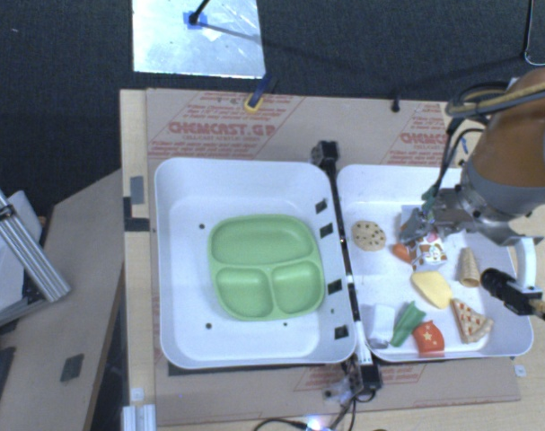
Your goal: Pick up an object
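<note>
My gripper [418, 232] hangs low over the middle of the right bin [380, 182], at the end of the grey arm with its orange band [521, 155]. Just below it lie a small orange piece [402, 252] and a white patterned box [431, 255], both touching or nearly touching the gripper's tip. A round cookie [368, 235] lies to its left. Toward the front are a yellow wedge [432, 288], a tan cone [470, 266], a pizza slice [470, 320], a green piece [405, 323], a red piece [428, 338] and a white block [378, 317].
The left bin [178, 241] holds a green divided plate [263, 266]. A black divider with clips [337, 241] runs between the bins. A black cylindrical part [504, 287] sticks out over the right bin's right rim. The right bin's far half is bare.
</note>
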`<state>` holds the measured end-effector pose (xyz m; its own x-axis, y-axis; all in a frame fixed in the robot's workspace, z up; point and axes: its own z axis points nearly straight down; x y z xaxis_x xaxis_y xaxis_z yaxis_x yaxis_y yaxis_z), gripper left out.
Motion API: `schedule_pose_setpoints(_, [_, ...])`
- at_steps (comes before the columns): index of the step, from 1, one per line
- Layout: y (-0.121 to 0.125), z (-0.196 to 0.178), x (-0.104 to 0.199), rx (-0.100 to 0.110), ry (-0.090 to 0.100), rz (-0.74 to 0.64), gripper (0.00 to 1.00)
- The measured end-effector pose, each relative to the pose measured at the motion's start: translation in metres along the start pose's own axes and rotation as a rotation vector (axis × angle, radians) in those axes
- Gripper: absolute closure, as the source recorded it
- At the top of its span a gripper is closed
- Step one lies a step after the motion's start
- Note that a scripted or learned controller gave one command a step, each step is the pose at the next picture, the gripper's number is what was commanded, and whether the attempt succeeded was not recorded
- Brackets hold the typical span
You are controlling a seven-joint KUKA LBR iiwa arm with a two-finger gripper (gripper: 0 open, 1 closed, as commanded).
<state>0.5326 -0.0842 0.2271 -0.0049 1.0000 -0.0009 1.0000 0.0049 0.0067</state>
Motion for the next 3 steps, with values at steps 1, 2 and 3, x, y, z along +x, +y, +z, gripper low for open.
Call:
schedule_pose_setpoints(1, [0.031,-0.004,0.052,0.002,0.002,-0.005,1.00])
schedule_pose_setpoints(2, [0.055,0.001,0.095,0.003,0.002,-0.004,1.00])
schedule_pose_setpoints(3, [0.058,-0.003,0.146,0.004,0.002,-0.004,1.00])
